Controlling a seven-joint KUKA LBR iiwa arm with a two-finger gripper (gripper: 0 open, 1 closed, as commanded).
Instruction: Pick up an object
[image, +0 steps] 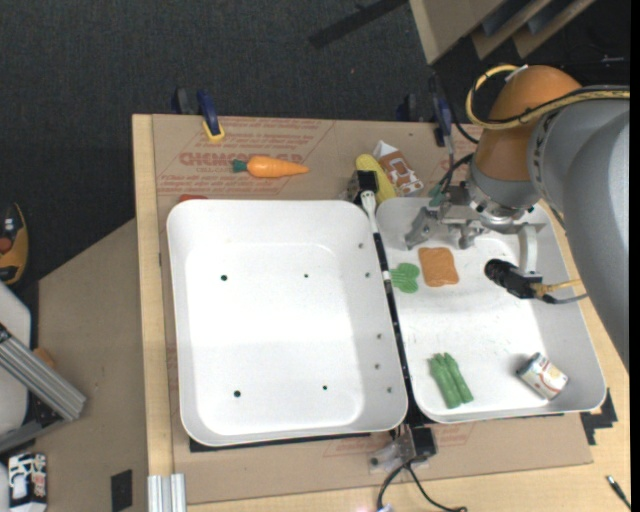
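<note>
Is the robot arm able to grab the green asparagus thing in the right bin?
Probably yes. The green asparagus lies alone in the right bin, nothing on it, and the gripper hangs over that bin's far end.

One fixed camera above the bench, looking down at a slant.

The camera stood high over the bench (150, 300) and saw it from some distance, so both white bins were inside the view: the left bin (275, 320) near the middle, the right bin (500, 340) toward the right side. The arm (570, 130) entered from the right, and dark floor showed around the bench at the top and left.
</note>
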